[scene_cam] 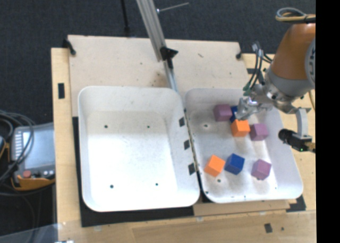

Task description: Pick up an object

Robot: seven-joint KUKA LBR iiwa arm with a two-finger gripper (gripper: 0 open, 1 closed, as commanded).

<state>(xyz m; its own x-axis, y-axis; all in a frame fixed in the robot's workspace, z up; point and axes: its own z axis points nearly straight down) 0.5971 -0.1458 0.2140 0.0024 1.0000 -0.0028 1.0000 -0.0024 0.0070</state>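
Step in hand, as I read it: the approach, with the arm reaching in low over the right bin and nothing lifted yet.

Left bin: well off to the pincer's left, separate from the work.

Just left of the pincer, a purple block lies close by; whether it touches the tool I cannot tell.

Pincer: down among the blocks at the far side of the right bin. From this angle its tips blur into the clutter, so I cannot tell whether it is released or clenched, and I see no block clearly caught in it. A sliver of a blue block peeks out right at the tips.

Directly below the pincer, nearly under it, an orange block, the likeliest target by my guess. Just right of that, another purple block.

Further toward me from the pincer: an orange block, a blue block and a purple block, all well apart from the tool.

Next move, in my judgement: settle squarely over one block, close on it alone without nudging neighbours, then rise straight.
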